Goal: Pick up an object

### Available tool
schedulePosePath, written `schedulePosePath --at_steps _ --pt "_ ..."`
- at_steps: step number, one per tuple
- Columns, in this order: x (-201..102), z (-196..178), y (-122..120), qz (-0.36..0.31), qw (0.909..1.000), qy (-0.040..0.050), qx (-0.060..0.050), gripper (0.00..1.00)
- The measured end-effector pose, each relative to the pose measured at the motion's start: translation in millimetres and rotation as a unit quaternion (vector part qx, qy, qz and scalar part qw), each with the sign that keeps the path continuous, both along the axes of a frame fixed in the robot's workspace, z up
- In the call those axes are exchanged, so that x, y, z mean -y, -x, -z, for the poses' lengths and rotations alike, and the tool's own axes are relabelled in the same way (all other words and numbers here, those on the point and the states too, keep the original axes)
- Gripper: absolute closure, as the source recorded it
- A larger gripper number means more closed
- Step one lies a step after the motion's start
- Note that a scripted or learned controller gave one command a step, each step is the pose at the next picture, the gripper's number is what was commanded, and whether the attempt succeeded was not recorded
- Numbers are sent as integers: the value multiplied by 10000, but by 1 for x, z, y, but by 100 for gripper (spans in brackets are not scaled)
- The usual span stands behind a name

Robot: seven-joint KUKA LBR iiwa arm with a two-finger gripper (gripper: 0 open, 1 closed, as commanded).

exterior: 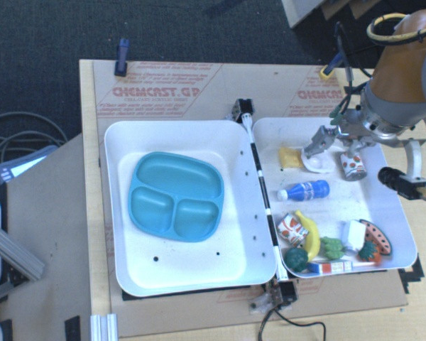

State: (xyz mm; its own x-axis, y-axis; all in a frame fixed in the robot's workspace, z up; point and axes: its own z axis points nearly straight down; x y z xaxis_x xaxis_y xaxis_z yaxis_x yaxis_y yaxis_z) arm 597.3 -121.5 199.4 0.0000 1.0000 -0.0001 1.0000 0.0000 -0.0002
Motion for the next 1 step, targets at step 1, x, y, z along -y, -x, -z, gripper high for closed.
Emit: schedulePosePath --at_steps 1 --pt "-24 115 108 3 10000 -4 -5 0"
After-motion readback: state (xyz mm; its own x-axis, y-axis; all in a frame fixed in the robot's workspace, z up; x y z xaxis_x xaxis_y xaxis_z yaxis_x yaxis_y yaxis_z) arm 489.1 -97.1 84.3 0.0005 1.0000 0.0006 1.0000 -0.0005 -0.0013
